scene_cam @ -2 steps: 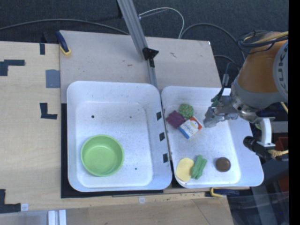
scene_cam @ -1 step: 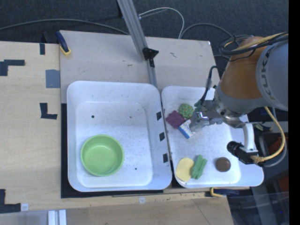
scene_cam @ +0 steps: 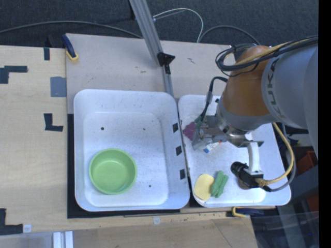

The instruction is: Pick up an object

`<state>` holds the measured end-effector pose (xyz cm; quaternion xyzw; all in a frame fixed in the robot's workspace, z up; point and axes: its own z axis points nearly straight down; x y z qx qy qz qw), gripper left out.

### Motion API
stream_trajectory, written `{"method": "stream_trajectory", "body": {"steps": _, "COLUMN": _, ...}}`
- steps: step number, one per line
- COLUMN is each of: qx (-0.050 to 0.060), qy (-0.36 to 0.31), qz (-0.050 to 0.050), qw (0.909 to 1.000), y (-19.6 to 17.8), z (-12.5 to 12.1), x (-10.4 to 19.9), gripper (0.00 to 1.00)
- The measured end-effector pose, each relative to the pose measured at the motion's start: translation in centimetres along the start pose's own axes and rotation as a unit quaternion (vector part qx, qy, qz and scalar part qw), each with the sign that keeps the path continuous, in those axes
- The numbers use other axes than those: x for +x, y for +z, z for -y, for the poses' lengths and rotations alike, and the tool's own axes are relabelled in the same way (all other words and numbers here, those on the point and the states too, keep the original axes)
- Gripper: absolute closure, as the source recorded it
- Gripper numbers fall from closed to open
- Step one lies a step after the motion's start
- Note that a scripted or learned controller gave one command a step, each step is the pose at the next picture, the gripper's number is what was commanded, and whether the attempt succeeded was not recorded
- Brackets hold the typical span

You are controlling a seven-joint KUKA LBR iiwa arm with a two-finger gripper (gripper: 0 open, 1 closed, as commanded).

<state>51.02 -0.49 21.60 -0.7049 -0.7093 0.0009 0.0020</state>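
Overhead, two shallow white bins sit side by side on a pale wooden bench. The grey arm, with its orange band, reaches in from the right and hangs low over the right bin (scene_cam: 269, 198). Its gripper (scene_cam: 205, 138) is down among the objects, beside a small purple object (scene_cam: 189, 130) near the bin's left wall; the wrist hides the tips, so whether it is released or clenched cannot be told. A small white item with red and blue marks (scene_cam: 211, 148) lies just below it. Toward the bin's near edge, a rounded yellow piece (scene_cam: 204, 185) touches a knobbly green piece (scene_cam: 219, 184); both look soft or plastic. The left bin (scene_cam: 124, 99), its floor speckled with dark flecks, holds a smooth round green bowl (scene_cam: 112, 171). To do this well, the gripper should probably centre on the purple object, stay clear of the bin wall, close firmly, then lift straight up.
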Motion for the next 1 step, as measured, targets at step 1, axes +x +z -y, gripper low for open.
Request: {"method": "stream_trajectory", "body": {"steps": 1, "qx": -0.001, "qy": -0.001, "qz": 0.0, "qw": 1.0, "y": -1.21, "z": -0.44, "x": 5.85, "gripper": 1.0}}
